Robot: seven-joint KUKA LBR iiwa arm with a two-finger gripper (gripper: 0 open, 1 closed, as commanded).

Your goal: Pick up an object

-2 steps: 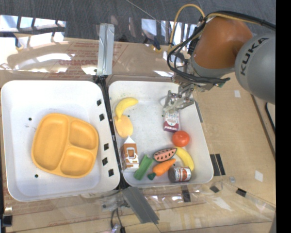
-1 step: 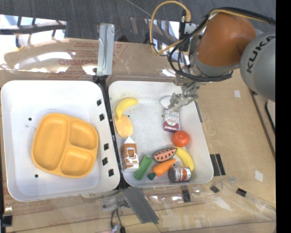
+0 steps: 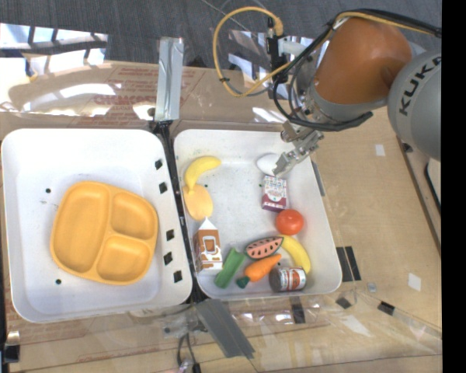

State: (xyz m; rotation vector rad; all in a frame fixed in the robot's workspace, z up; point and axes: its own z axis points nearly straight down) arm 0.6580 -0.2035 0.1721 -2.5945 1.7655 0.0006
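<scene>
Jaws: cannot tell if open or shut, gripper hangs over right bin's far side | left bin: yellow tray | right bin: banana, carton, carrot, box just under gripper, tomato, can

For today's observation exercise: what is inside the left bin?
A yellow divided tray with three compartments lies in the left bin, each showing bare. The bin floor beneath the tray is covered and cannot be seen.
</scene>
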